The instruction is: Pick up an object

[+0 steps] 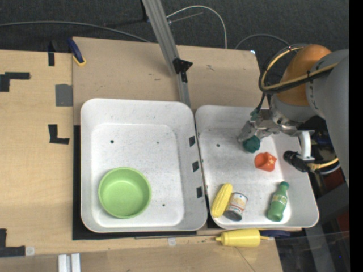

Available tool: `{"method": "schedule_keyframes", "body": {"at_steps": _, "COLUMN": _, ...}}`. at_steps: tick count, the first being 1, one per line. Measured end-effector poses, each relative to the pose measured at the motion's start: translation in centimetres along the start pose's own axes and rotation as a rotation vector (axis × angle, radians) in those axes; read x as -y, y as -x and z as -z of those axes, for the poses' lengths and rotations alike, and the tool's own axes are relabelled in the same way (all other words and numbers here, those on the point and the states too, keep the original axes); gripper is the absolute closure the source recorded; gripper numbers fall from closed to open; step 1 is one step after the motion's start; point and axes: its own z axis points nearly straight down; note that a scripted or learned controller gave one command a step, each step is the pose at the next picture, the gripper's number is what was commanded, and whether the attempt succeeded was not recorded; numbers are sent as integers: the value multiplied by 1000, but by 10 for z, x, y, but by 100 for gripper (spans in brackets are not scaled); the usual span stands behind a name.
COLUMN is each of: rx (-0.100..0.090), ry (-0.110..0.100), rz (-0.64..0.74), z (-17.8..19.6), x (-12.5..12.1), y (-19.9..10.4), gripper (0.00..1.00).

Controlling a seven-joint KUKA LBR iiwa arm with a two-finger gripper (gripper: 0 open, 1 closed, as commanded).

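Nearest to us, a yellow mustard bottle (240, 238) lies on its side on the tabletop (34, 169), just outside the front rim of the right bin (218, 118). Inside that bin, along its near edge, we see a yellow corn cob (222, 200) touching a small tin can (236, 205), with a green bottle (277, 202) lying further right. In the left bin (136, 115), a green bowl (125, 192) sits upright in the near left corner. Moving back in the right bin, we find a small red-orange object (265, 161) resting on the floor. Just behind it, the claw (252, 137) hangs over a small teal object (251, 145). We cannot tell whether the claw grips it or how its jaws stand. Behind that, the grey arm (332, 89) reaches in from the right.
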Motion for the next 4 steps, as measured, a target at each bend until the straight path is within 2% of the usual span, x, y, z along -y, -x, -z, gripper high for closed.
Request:
{"method": "schedule_keyframes", "body": {"at_steps": 1, "rx": 0, "ry": 5, "rz": -1, "z": 49, "x": -10, "y": -2, "gripper": 100}}
{"method": "schedule_keyframes", "body": {"at_steps": 3, "rx": 1, "ry": 7, "rz": -2, "z": 163, "x": -10, "y": 6, "gripper": 100}}
{"method": "schedule_keyframes", "body": {"at_steps": 4, "rx": -2, "ry": 2, "rz": 2, "z": 168, "x": -3, "y": -47, "gripper": 100}}
